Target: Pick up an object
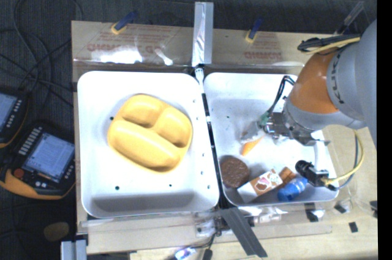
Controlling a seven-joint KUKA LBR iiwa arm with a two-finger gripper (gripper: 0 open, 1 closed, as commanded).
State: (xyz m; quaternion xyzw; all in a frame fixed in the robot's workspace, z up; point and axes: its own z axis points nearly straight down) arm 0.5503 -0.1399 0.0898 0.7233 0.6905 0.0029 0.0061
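I see my gripper [264, 125] low in the right bin [229, 90], just above a small orange piece [250, 145], probably the target; whether it has closed on anything I cannot tell. The brown disc [233, 170], carton [266, 182] and blue object [290, 189] crowd the near wall.

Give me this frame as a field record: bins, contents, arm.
left bin: large yellow bread-shaped object
right bin: small orange piece, brown round disc, small printed carton, blue object
arm: over right bin, reaching in from the right
gripper: low, just above the orange piece; grasp not visible
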